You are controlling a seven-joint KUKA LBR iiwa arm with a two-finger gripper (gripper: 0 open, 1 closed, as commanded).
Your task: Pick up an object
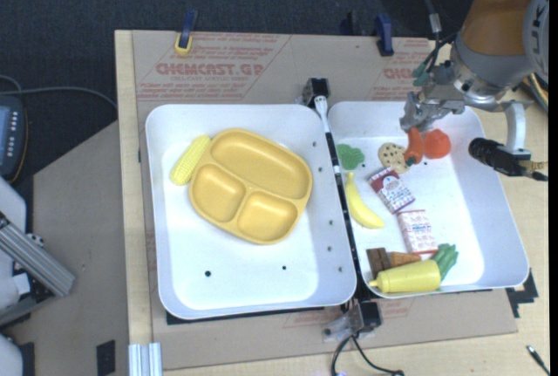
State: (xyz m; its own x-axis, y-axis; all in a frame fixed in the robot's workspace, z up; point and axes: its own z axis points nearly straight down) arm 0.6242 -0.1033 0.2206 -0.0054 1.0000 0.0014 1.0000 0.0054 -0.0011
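Note:
My gripper (418,123) hangs over the far part of the right bin (488,217), coming in from the upper right. A red-orange rounded object (431,145) sits directly under it, touching its tip. Whether that object rests on the bin floor or is lifted cannot be told from this slant. A chocolate-chip cookie (391,155) lies just left of the red object.
The right bin also holds a green leafy piece (350,156), a banana (362,206), two red-and-white packets (391,189) (419,231), a brown bar (384,259), a yellow cylinder (408,279) and a green item (446,257). The left bin (174,252) holds a yellow divided tray (250,186) and a corn cob (190,159).

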